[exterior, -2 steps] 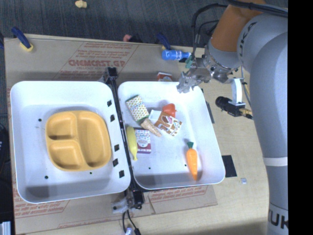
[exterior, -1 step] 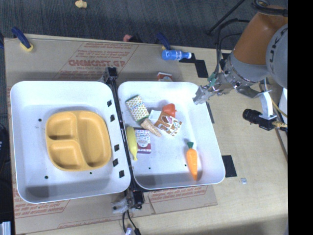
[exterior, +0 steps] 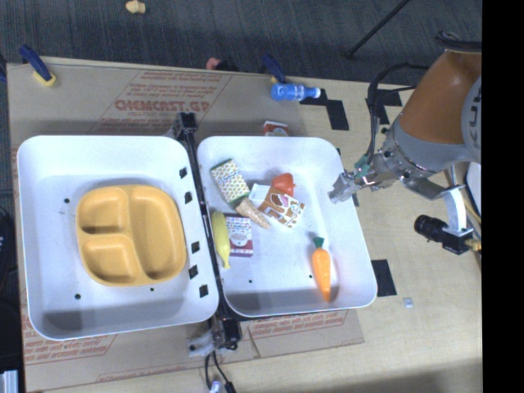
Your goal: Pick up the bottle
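Note:
The bottle [exterior: 283, 202] lies in the middle of the right bin [exterior: 352, 244]; it has a red cap pointing to the back and an orange and white label. My gripper [exterior: 345, 185] hangs over the right rim of that bin, right of the bottle and well apart from it. Nothing shows in its grasp. The grey arm with its orange band [exterior: 434, 97] comes in from the right.
Around the bottle in the right bin lie a patterned packet [exterior: 230, 180], a banana [exterior: 220, 237], a small red and white packet [exterior: 239, 236] and a carrot [exterior: 322, 271]. A yellow divided plate [exterior: 131, 234] lies in the left bin [exterior: 33, 219]. A blue clamp [exterior: 291, 92] sits behind the bins.

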Tool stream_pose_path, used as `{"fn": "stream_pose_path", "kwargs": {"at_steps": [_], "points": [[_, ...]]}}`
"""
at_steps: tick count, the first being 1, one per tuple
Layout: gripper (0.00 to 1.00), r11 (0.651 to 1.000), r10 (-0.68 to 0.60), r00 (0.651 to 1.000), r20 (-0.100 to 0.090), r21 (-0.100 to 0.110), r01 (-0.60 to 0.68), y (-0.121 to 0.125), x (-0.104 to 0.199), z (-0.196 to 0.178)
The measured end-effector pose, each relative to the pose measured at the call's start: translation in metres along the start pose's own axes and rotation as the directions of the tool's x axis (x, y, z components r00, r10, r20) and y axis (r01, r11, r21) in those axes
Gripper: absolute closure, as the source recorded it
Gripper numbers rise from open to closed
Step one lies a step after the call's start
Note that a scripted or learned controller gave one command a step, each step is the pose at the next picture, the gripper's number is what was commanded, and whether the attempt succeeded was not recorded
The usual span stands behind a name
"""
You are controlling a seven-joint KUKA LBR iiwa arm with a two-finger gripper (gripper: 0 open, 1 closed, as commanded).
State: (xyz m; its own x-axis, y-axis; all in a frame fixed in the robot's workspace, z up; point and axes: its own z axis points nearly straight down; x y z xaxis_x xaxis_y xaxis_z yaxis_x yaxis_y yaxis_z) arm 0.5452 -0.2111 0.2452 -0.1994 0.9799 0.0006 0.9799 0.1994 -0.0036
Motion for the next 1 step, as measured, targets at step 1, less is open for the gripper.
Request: {"fn": "stream_pose_path", "kwargs": {"at_steps": [1], "points": [[1.0,1.0,-0.03,1.0,-0.002,0.001,0.03,-0.0679,0.014,0.0789]]}}
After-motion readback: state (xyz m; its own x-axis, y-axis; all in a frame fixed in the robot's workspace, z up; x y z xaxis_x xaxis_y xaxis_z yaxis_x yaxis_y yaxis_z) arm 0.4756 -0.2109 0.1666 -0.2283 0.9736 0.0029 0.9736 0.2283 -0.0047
